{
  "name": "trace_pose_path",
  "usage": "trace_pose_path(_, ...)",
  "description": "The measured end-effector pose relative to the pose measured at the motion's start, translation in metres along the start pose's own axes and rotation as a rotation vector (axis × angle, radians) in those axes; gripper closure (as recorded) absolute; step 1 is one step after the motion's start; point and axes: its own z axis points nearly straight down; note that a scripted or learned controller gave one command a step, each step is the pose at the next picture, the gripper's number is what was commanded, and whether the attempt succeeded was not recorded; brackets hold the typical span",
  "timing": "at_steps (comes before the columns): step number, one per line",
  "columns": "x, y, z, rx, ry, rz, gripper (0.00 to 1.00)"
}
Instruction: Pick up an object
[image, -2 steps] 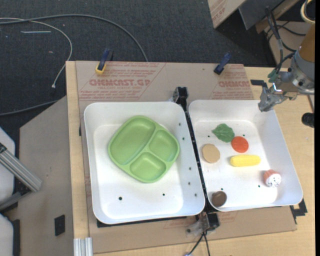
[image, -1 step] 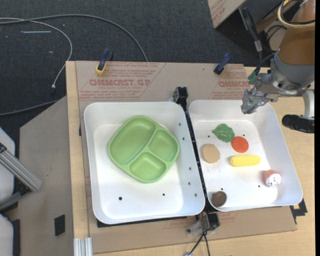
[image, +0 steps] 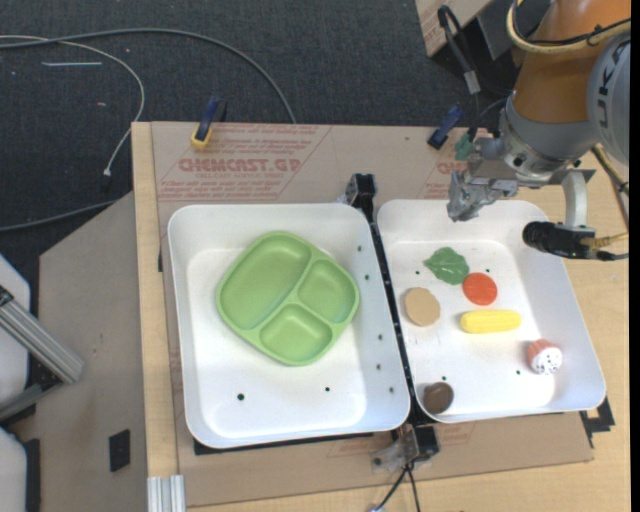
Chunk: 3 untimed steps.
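Hovering over the far edge of the right bin (image: 575, 330), our gripper (image: 466, 205) is holding nothing and touching nothing; its fingers are looking slightly apart, pointing down. We are judging the green leaf-shaped toy (image: 446, 264), lying just below it in the bin, as the nearest target: light, thin, probably soft plastic, best pinched across its narrow width. Beside it are sitting an orange tomato-like piece (image: 481, 289) and a yellow toy (image: 490, 321).

My arm (image: 565, 75) wears a broad orange band above a grey wrist collar; pale grey casing with dark lettering shows at its right; my gripper (image: 466, 205) is dull grey metal; a black part juts beside it.
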Motion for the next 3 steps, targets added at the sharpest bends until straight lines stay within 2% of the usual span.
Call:
trace_pose_path(1,0.043,0.006,0.008,0.004,0.001,0.001,1.00)
trace_pose_path(2,0.096,0.009,0.009,0.001,0.000,0.001,1.00)
trace_pose_path(3,0.157,0.015,0.029,0.004,0.001,0.000,1.00)
